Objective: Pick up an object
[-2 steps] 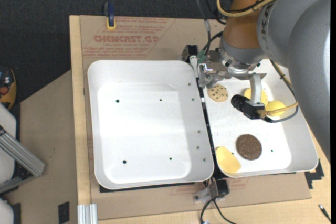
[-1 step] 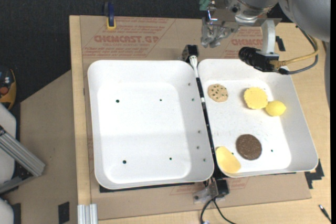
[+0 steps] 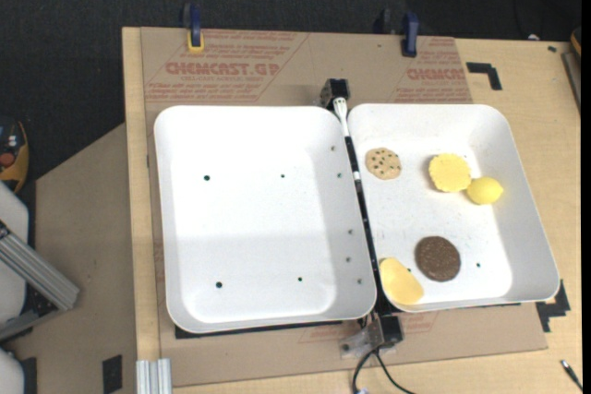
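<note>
Cookie (image 3: 382,163), pale w/ dark chips, flat round disc, lies in the right bin (image 3: 517,198) near its upper left, apart from the rest, so to me it's the easiest pick. I'd come straight down, straddle its rim and close slow, since thin flat things slip under. Beside it, to the right: yellow disc (image 3: 450,173) w/ wavy edge, touching or nearly touching a small yellow lump (image 3: 485,190). Lower down: dark brown disc (image 3: 437,258), matte, speckled. Another yellow piece (image 3: 401,281) rests against the bin's lower left wall, awkward for me. All look like smooth plastic play food. Left bin (image 3: 185,226) is glossy white. My end effector's state: can't tell. Tabletop (image 3: 277,60) is brown board.
</note>
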Controlling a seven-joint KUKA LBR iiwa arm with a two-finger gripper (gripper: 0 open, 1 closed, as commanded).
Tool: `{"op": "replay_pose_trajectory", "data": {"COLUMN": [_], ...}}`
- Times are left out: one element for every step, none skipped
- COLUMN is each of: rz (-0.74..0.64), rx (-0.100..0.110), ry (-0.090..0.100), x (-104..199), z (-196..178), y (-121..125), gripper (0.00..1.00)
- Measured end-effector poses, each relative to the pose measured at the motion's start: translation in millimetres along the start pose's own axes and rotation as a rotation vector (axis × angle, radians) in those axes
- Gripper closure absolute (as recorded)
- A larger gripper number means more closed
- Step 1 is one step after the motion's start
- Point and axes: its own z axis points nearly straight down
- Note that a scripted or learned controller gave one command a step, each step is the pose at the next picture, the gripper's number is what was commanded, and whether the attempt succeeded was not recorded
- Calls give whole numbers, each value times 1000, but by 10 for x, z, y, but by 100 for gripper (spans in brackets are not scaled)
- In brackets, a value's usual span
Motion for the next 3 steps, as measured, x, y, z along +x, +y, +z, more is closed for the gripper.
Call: {"op": "replay_pose_trajectory", "data": {"rz": [5, -3, -1], "rx": [36, 31, 30], "ry": [-5, -1, -3], "x": [46, 704, 1258], "z": [1554, 1975, 2607], "y": [33, -179, -426], "gripper": [100, 100, 100]}}
